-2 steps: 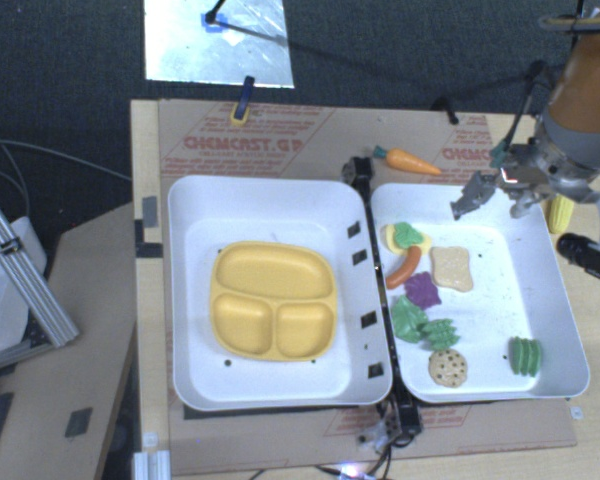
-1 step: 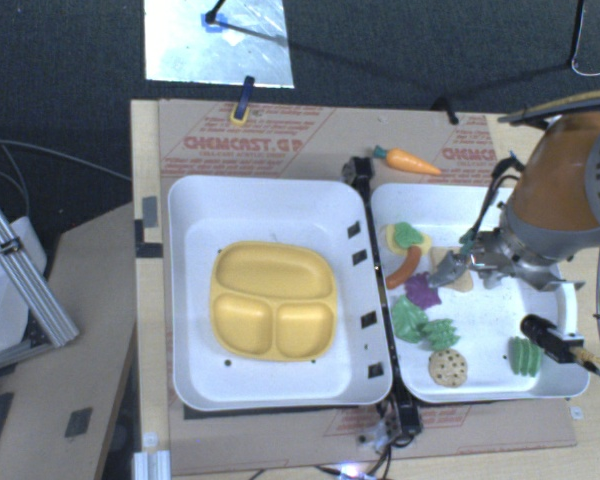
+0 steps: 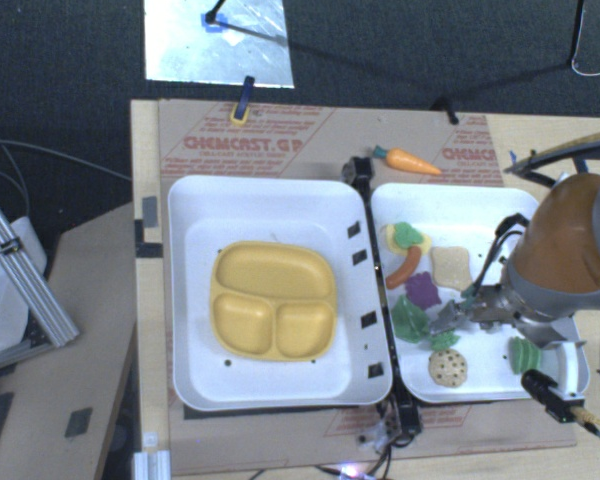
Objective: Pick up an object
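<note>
Figure: grey KUKA arm with orange wrist band reaching from the right into the right-hand shallow white bin; its two-finger gripper sits low among a cluster of small toy foods. Whether the jaws are open or closed cannot be told, as the tips are blurred against the items beneath.

Candidate object: the crumpled green leaf-like piece, just left of the gripper, near the bin's left wall. It looks soft, thin and irregular, with folded edges and no firm flat faces.

Neighbours: a purple lumpy piece touching or just beside the green one; a round speckled tan cookie just below; a pale square slice of bread above; a curved orange-red sausage near the wall.

Risks, judged from this layout: crowding may let the jaws nudge or catch two items at once; a limp leaf may slip out or fold away; the nearby bin wall leaves little room on that side.

The left-hand white bin holds a yellow three-compartment plastic plate; a toy orange carrot lies on the desk beyond
</note>
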